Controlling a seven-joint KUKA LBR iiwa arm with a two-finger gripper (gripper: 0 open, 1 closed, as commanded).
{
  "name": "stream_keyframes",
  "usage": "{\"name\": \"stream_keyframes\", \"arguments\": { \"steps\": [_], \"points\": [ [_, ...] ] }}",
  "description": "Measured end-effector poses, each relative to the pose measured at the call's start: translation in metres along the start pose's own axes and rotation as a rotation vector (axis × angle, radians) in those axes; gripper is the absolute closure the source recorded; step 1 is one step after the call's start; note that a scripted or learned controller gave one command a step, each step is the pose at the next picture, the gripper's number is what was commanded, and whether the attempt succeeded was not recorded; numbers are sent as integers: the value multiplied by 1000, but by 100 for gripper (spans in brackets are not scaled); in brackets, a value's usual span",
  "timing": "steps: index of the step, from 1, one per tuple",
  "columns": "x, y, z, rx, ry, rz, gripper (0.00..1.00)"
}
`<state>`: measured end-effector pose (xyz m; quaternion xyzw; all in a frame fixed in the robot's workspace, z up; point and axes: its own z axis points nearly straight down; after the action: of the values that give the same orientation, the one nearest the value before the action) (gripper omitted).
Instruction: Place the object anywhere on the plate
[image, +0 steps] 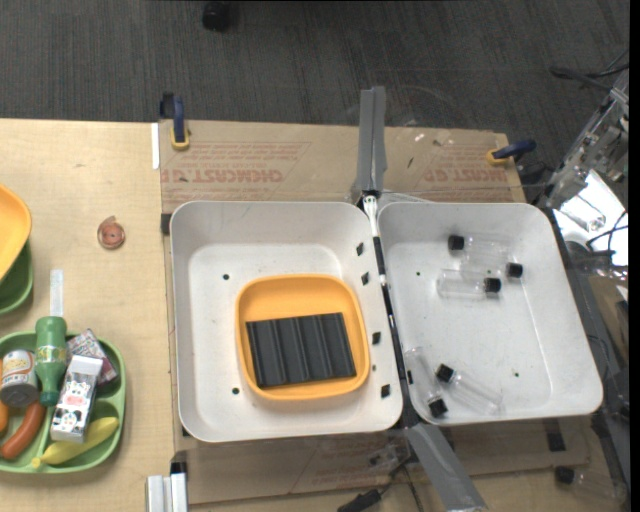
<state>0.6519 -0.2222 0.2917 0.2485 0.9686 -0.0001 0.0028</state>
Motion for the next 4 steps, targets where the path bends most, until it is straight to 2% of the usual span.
{"name": "stream_keyframes", "arguments": {
  "steps": [1, 2, 3, 4],
  "points": [
    [0, 0, -134, -1, 1, -220, 100],
    [62, -34, -151, -2, 3, -586, 100],
    [150, -70, -151, -2, 3, -932, 100],
    [108, -59, -150, -4, 1, -1308, 100]
  ]
}}
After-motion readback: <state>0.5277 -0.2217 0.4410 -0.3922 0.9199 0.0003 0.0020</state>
